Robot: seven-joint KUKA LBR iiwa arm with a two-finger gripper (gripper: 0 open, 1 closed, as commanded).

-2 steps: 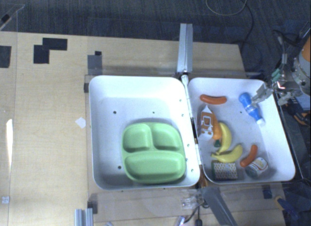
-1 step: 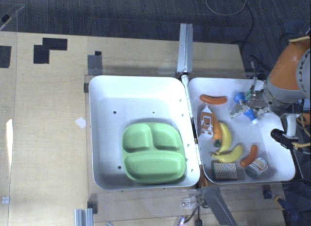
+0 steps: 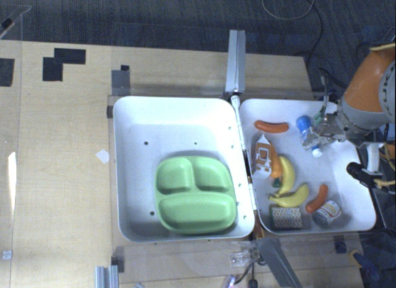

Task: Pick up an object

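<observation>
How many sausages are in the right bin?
2: one sausage lies near the far wall, the other sausage sits near the front, right of the bananas. More may be hidden.

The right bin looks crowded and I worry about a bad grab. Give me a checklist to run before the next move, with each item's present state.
1. End effector is over the right bin: ok.
2. A target lies near it: ok, the blue object sits beside it.
3. Object seen between its fingers: cannot tell.
4. Room around the blue object: ok, the sausage lies apart from it.
5. Front items are separated: not ok, the bananas crowd the carton and the grey block.
6. Green divided plate sits flat in the left bin: ok.
</observation>
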